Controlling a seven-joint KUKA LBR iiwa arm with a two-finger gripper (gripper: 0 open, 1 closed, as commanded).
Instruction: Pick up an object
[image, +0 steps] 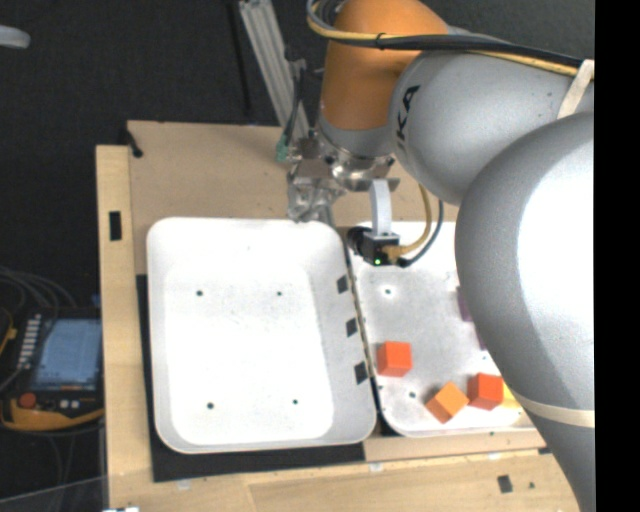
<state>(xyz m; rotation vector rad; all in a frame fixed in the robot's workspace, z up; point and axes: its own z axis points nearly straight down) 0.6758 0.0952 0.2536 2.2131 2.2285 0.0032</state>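
The gripper hangs over the far rim of the left bin, close to that bin's corner by the divider. It points down from the orange-banded wrist. Whether it is open or closed cannot be told from this slant, and nothing is visibly held in it.

All the things to pick lie in the right bin, well apart from the gripper, toward the near side of the bench and off to the gripper's right in the view. An orange block sits nearest the gripper, just beside the divider between the bins. Farther from the gripper, by the near rim, a second orange block lies turned at an angle. A red-orange block lies just beside it, on the side away from the gripper. The grey arm covers much of the right bin beyond these blocks.

The floor of the left bin, directly below the gripper in the view, shows plain white with a few small dark dots.
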